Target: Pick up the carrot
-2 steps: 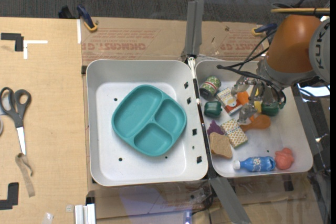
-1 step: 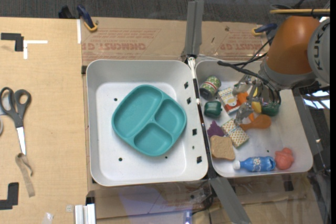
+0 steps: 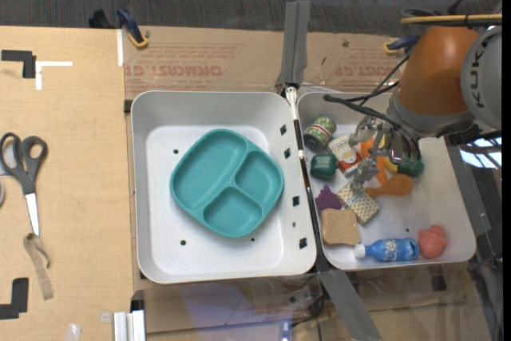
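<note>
the two-finger metal pincer (image 3: 369, 164) hangs in the right white bin (image 3: 455, 200); the orange tapered carrot (image 3: 391, 184) lies just right of and below it, long axis roughly crosswise. its opening i cannot tell.

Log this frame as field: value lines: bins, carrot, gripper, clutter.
left bin: holds teal divided plate
right bin: toy clutter
carrot: orange, right bin, just under the gripper
gripper: low over the carrot; finger state unclear
near carrot: green can, toast slice, blue bottle, pink piece
bench, left: scissors
</note>
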`<state>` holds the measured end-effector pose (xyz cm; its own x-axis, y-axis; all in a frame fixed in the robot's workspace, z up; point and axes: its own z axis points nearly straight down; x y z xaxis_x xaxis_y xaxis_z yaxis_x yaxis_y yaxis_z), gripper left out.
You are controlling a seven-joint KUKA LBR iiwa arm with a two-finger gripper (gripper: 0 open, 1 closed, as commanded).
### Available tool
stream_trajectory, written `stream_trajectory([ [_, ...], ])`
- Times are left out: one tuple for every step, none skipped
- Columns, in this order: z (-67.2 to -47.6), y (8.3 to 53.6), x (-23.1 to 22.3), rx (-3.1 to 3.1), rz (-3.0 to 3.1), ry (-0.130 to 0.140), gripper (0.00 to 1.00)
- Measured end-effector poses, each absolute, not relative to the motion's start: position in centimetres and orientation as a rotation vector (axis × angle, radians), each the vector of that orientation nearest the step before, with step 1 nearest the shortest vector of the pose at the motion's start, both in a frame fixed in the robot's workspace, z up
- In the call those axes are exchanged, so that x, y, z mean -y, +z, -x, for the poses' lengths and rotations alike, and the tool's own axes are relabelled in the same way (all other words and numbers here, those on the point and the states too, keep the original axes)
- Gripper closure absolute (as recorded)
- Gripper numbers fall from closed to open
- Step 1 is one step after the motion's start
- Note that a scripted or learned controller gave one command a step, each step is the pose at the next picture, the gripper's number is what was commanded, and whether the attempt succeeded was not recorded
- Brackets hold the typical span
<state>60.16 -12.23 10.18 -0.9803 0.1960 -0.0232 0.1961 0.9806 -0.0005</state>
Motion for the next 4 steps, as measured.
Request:
stream_trajectory([
  [-60.5,11.4,12.2,-3.093,-0.301,-0.006,1.0],
  [-52.7,10.2,12.3,-3.081,-0.48,0.001,1.0],
  [-52.6,9.9,12.3,-3.087,-0.481,0.001,0.0],
  [-59.4,9.9,12.9,-3.028,-0.781,0.001,0.0],
])
